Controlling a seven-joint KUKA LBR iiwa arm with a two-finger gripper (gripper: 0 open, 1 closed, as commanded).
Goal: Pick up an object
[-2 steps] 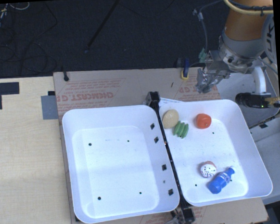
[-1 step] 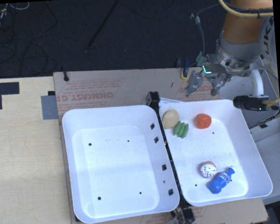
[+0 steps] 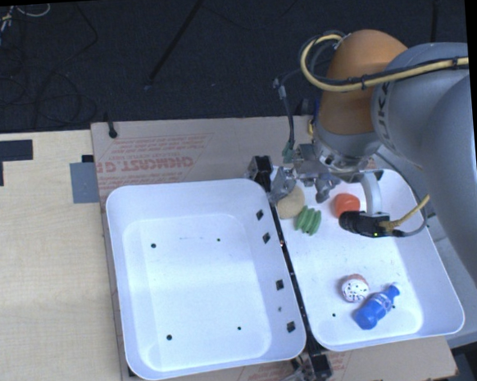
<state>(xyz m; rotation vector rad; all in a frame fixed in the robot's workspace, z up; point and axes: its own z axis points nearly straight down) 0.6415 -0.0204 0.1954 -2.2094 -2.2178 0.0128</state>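
**Orange object sits under the hand at the right bin's far end**

Orange object (image 3: 346,203) lies in the right bin (image 3: 433,310), close to the far wall, partly tucked beneath the hand (image 3: 330,180). From the hand it lies toward 5 o'clock, very near. Green ridged piece (image 3: 309,220) sits at about 7 o'clock from the hand, with a pale beige lump (image 3: 290,204) touching or just beside it, hard against the divider between bins. Green piece's long axis runs roughly 1-to-7 o'clock.

Hand state: cannot tell how far open; nothing seen held.

Clearance: far cluster is crowded, walls close on two sides. Blue bottle (image 3: 374,307) and speckled white ball (image 3: 354,287) lie well apart at 6 o'clock, with open floor around them. Left bin (image 3: 119,236) offers free room.
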